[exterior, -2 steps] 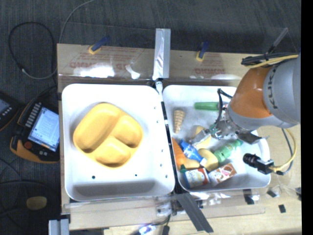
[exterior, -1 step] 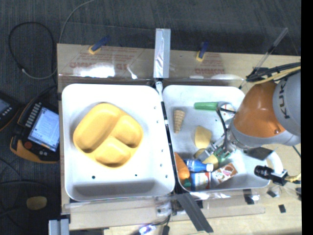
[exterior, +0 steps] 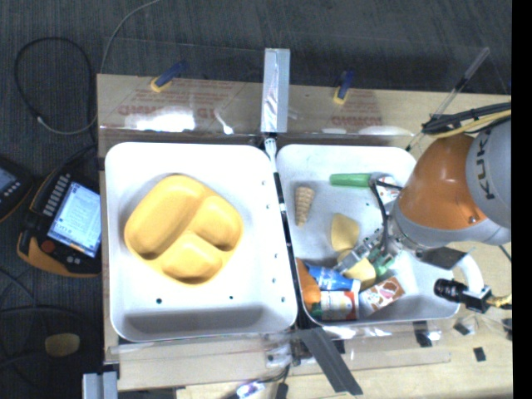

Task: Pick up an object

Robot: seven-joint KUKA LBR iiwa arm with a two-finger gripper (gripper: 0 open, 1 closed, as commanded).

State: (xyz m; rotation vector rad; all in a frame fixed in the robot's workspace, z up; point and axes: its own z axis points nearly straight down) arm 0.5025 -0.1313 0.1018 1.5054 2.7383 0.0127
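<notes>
Reaching gripper (exterior: 371,252) low amid cluttered right bin (exterior: 349,158), near pale-yellow wedge (exterior: 344,230).

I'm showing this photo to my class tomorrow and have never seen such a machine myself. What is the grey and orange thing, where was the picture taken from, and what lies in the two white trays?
The grey and orange thing is a robot arm, reaching in from the right. At its end is a gripper, a two-fingered claw for picking things up, lowered among the clutter; whether it grasps anything is unclear. One fixed camera above the bench looks down at a slant. The left bin holds a large yellow lumpy object. The right bin holds a green marker-like stick, a small cone, a pale yellow wedge and a heap of small packages near the front.
</notes>
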